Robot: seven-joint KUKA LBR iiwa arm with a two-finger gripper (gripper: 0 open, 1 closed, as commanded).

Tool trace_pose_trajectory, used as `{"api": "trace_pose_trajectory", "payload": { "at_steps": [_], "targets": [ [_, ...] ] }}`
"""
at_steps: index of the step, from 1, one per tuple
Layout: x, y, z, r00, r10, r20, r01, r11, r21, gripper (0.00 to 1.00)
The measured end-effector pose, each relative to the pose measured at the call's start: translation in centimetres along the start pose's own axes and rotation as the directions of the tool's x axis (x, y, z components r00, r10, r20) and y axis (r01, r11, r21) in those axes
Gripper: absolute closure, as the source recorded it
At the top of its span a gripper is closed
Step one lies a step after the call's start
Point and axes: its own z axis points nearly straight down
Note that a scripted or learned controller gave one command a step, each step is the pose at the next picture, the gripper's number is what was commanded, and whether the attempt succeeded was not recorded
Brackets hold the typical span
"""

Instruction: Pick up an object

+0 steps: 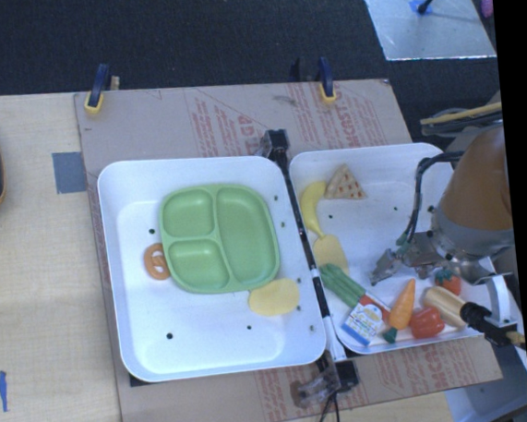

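Note:
My gripper (389,264) hangs low over the middle of the right bin (382,194), on the grey and orange arm that comes in from the right. It hovers over bare bin floor, just above the carrot (402,304). Around it lie a banana (312,206), a triangular waffle piece (343,185), a pale yellow piece (329,250), a green stalk (344,287), a small printed packet (366,319), a tomato (426,322) and a hot dog (444,305). Nothing shows inside the gripper.
The left bin (134,264) holds a green divided plate (220,237), an orange ring (156,261) at its left and a yellow chip (274,298) below it. A black clamp (276,142) sits where the bins meet at the back.

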Motion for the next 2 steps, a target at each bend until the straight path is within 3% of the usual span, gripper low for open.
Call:
{"api": "trace_pose_trajectory", "payload": {
  "at_steps": [1, 2],
  "targets": [
    [12.6, -1.6, -12.5, 1.0, -0.012, 0.0, 0.012, 1.0, -0.018, 0.0],
    [12.2, 3.0, -10.1, 1.0, -0.004, 0.005, 0.004, 1.0, -0.011, 0.0]
  ]
}}
